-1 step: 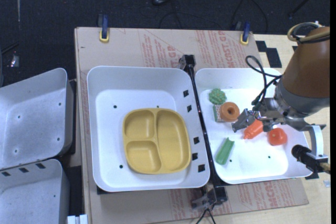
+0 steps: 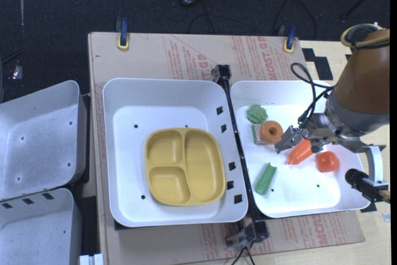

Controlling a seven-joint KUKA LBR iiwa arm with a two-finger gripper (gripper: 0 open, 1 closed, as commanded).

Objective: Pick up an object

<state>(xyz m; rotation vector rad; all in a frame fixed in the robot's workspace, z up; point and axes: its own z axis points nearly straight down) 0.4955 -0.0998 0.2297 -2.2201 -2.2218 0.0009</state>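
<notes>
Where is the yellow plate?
The yellow plate lies in the left bin, near its middle, across the divider from the green stick.

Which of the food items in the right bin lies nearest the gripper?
The orange carrot, right at the gripper; the tomato, doughnut, broccoli and green pod lie farther off.

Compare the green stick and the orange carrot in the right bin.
The green stick is green and blunt-ended; the carrot is orange and tapered. The stick lies alone near the bin's left wall; the carrot lies at the gripper, beside a red piece. Both are elongated and lie slanted the same way.
</notes>
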